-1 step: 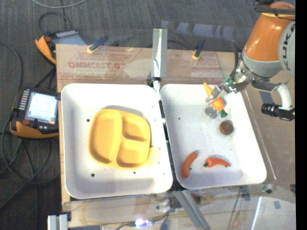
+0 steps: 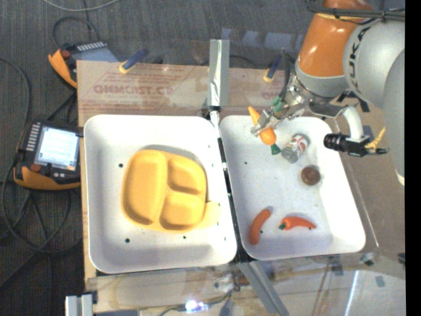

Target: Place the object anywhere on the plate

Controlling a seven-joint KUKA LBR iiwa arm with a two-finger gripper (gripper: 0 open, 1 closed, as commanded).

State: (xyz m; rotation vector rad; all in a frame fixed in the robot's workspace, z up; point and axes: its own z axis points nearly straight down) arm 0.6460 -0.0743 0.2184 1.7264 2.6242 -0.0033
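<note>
Gripper [image 2: 268, 125]: over the far-left corner of the right bin [image 2: 342, 239], fingers clamped on a small orange toy carrot [image 2: 268, 136] with a green tip, lifted off the floor by the look of it.
Plate [image 2: 166, 188]: yellow, three compartments, centred in the left bin [image 2: 99, 242], well apart from the carrot.
Step in hand: carrying to the plate; best done by keeping height, travelling left, then lowering over a compartment before opening.
Edges: two raised bin rims meeting between carrot and plate, plus an upright grey post [image 2: 216, 78] at the far end of that seam, just beside the gripper; need clearing from above.
Open room: wide bare white floor around the plate; any compartment free.
Left in right bin: silvery crumpled object [image 2: 295, 146], brown disc [image 2: 310, 175], orange sausage-shaped toy [image 2: 259, 225], red chilli pepper toy [image 2: 297, 224]; all outside the likely path.
</note>
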